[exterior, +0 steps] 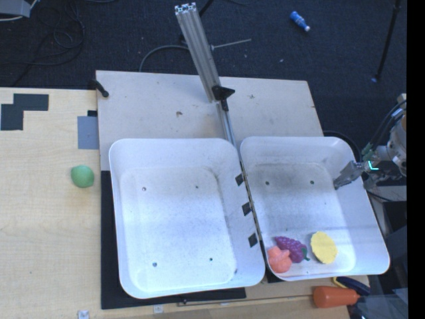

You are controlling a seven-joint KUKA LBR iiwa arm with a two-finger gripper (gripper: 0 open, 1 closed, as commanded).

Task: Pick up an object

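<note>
The right bin [312, 171] holds three small objects in its near corner: a purple bunch of grapes [291, 246], an orange-pink piece [279, 260] touching it on the left, and a flat yellow round piece [323, 247] on the right. My gripper [348, 175] hangs over the right bin's far right rim, well apart from those objects, with nothing seen in it. The arm comes in from the right edge.
The left bin [176, 218] lies beside the right one, with black clips [244, 208] along their shared edge. A green ball [82, 176] rests on the wooden table to the left. An orange object [335, 296] lies in front of the right bin. A metal rail [202, 48] slants behind.
</note>
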